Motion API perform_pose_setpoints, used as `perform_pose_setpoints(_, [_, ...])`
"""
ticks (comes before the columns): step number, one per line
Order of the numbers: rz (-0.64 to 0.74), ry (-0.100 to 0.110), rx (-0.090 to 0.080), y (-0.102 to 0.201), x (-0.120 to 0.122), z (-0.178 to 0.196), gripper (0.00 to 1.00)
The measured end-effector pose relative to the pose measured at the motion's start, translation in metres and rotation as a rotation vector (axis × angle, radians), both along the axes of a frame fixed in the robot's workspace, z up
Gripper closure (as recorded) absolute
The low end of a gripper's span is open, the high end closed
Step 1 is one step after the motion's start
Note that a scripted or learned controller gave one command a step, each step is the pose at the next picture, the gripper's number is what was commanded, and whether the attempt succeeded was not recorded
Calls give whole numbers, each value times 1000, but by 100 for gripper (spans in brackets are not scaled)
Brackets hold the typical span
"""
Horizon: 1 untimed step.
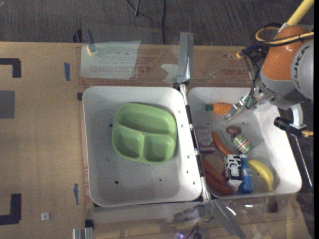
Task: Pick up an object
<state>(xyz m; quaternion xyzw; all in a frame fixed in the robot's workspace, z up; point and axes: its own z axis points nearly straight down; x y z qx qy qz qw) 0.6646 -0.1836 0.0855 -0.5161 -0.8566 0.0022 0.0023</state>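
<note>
Reaching from right, arm (286, 68) angled down-left over right bin (294, 176); fingers (238, 109) apart beside orange bottle (219, 108).

1. A tan cardboard-like bench top (40, 148) bears black square markings (11, 67) and blue tape strips (67, 71).
2. Beyond its far edge lies dark grey carpeted floor (60, 11) with looping black cables (144, 1).

Fixed overhead camera (slanted) faces both white bins (94, 133).
</note>
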Motion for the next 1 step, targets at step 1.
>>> perform_pose_setpoints(1, [1,-13,-2,0,3,13,100])
